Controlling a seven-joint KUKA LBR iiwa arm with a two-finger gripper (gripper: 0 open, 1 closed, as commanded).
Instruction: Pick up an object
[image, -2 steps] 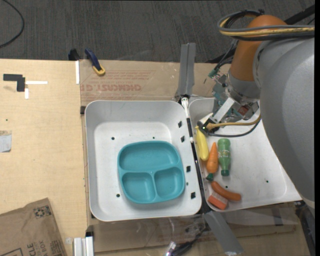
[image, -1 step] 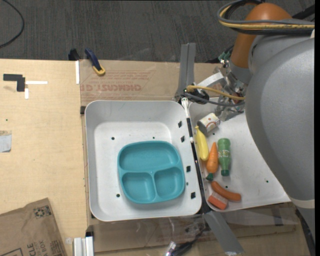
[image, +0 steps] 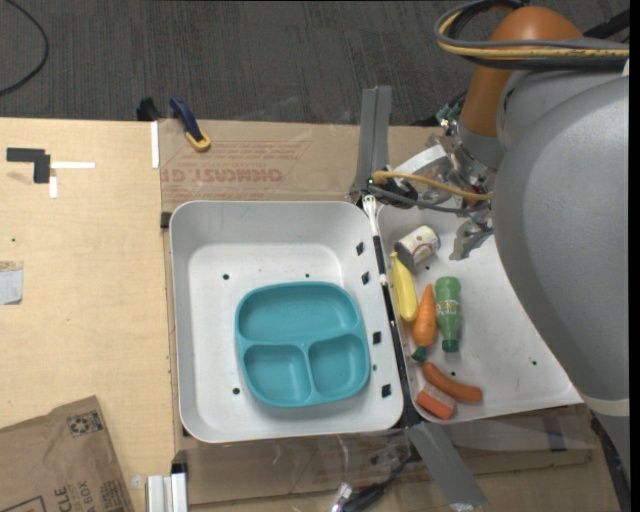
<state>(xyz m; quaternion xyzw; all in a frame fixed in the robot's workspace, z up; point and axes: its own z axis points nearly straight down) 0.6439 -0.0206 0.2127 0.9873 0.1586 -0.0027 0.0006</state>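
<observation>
In the right bin (image: 505, 345) lie several small items. A white can (image: 417, 244) lies on its side near the bin's far left. Below it sit a yellow banana (image: 403, 288), an orange carrot (image: 427, 316) and a green bottle (image: 448, 312), side by side. An orange-red sausage (image: 452, 384) and a red piece (image: 434, 404) lie at the near left corner. My gripper (image: 472, 237) hangs over the far part of this bin, just right of the can and above the bottle. Nothing shows in its grasp. The arm's grey body hides the bin's right side.
The left bin (image: 182, 300) holds a teal divided plate (image: 300, 342). A grey divider bar (image: 376, 150) runs between the bins. Cables (image: 420, 185) trail from the wrist across the right bin's far edge. A cardboard sheet (image: 70, 300) covers the bench at the left.
</observation>
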